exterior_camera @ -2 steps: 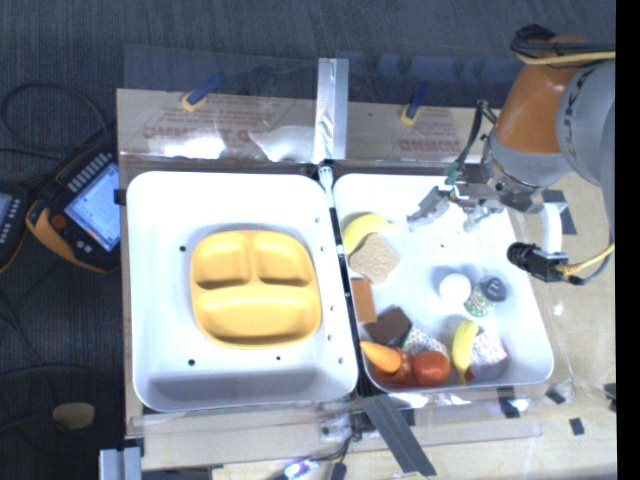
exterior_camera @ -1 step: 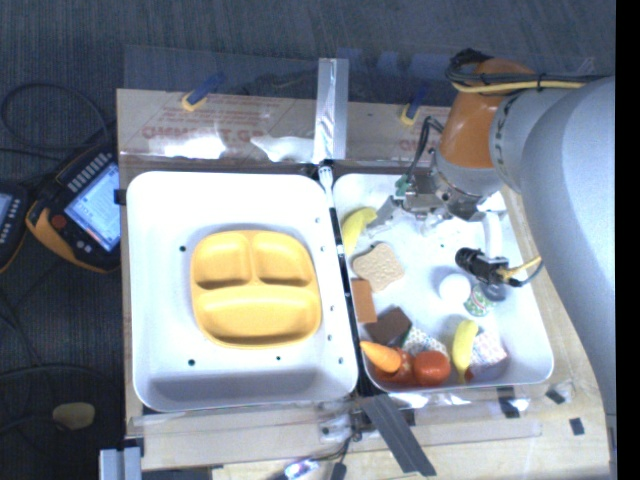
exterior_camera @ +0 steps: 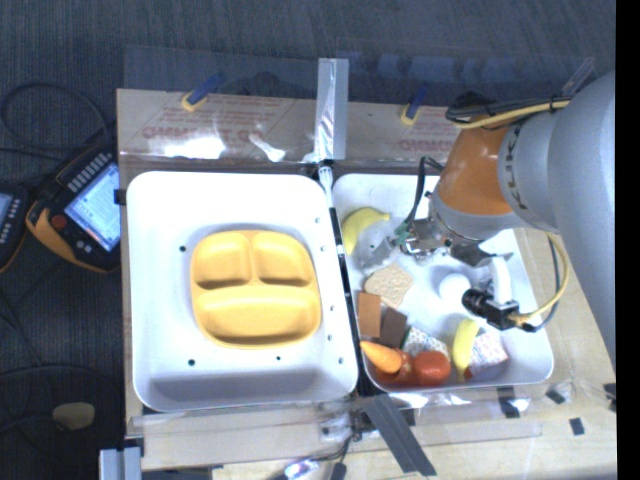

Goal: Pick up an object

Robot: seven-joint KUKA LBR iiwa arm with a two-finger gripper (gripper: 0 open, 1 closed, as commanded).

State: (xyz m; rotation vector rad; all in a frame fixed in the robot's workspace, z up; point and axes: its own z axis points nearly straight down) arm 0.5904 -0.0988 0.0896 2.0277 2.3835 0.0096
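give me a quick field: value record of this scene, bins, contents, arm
left bin: holds a yellow divided tray
right bin: play food, including a banana, tomato, carrot, cracker, lemon
arm: reaches over the right bin from the right
gripper: low over the bin's upper part, near the lemon
held object: none visible

The grey arm (exterior_camera: 575, 158) reaches in from the right, its orange band (exterior_camera: 478, 173) bent downward over the right bin's back half. The wrist tilts toward that bin's left wall, with the gripper (exterior_camera: 398, 236) low inside; its finger state cannot be made out.
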